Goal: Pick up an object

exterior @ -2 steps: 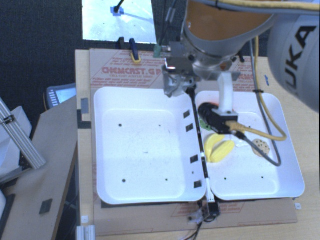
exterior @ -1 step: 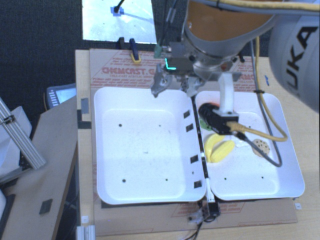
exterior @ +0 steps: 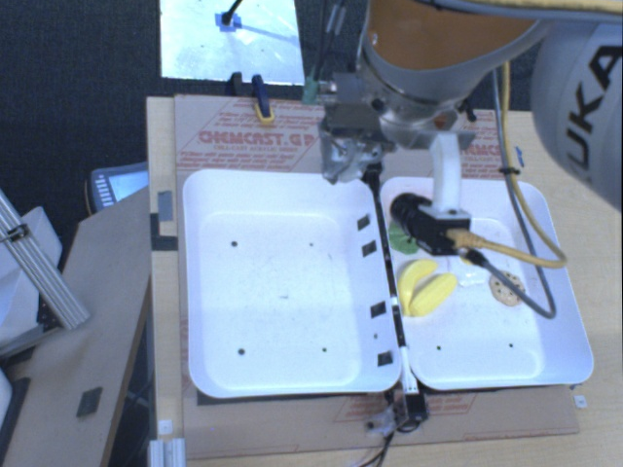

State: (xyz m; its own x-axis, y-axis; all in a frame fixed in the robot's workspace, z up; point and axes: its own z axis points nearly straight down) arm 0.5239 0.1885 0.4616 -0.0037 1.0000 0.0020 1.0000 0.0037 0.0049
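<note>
Your table [exterior: 165,300] carries a lettered board with two white bins side by side, and dark floor lies beyond it. The gripper [exterior: 347,163] hangs at the far rim, roughly over the divider between the left bin [exterior: 282,290] and the right bin [exterior: 487,358]. From this angle you cannot tell whether it is open or closed, and you can see nothing in its grasp. The things to pick all lie in the right bin: a yellow piece [exterior: 426,290] near the divider, a green piece [exterior: 400,238] just beyond it, and a speckled brown disc [exterior: 505,289] off to the right. I'd judge you're at the approach, with no grasp made. Next, the gripper needs to shift over the right bin, centre above one thing, likely the yellow piece, and descend.
</note>
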